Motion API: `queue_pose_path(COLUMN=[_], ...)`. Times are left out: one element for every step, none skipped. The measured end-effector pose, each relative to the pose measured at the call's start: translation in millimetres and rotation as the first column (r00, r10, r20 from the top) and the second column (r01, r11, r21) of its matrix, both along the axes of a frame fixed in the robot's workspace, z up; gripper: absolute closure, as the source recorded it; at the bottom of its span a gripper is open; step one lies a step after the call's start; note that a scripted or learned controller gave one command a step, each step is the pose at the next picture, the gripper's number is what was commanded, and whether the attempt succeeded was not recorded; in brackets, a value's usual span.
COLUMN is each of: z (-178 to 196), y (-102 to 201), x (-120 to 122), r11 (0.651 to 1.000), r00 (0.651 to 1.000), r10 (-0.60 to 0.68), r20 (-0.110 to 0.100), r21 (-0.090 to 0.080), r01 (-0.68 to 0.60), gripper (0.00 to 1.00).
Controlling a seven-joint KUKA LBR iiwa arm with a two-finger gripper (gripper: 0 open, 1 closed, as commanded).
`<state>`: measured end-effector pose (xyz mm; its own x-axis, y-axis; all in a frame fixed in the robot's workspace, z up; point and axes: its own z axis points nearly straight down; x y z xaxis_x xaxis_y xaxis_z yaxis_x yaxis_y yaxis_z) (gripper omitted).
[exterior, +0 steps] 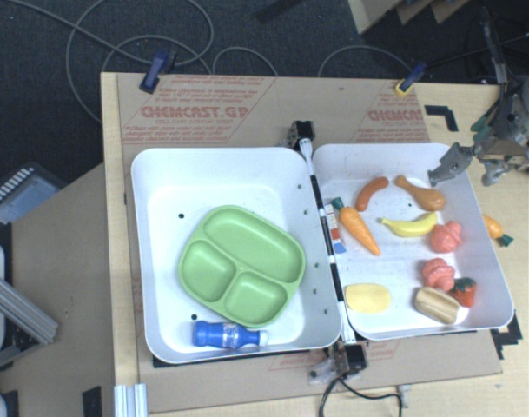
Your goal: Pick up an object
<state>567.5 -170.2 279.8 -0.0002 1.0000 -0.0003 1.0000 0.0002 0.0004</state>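
Note:
The right bin [394, 168] holds toy food: an orange sausage [372, 193], a brown drumstick [420, 193], a carrot [360, 230], a banana [410, 225], two pinkish-red pieces [447, 236] [438, 273], a yellow slice [368, 298], a bread roll [436, 305] and a small tomato [464, 291]. My gripper [468, 170] hangs over the bin's far right corner, up and to the right of the drumstick. It is open, and nothing lies between its fingers [444, 165].
The left bin [160, 181] holds a green divided plate [241, 265] and a blue bottle [228, 334] lying at its near edge. A small orange piece [493, 228] sits by the right bin's right rim. Clamps [301, 134] join the bins at the middle.

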Motion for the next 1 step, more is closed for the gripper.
queue_pose_path(z=[-160.1], y=[69.6], x=[29.2], r11=[1.0], r00=[1.0], r10=[0.001], r20=[-0.003], r21=[0.001], r01=[-0.001], gripper=[0.0])
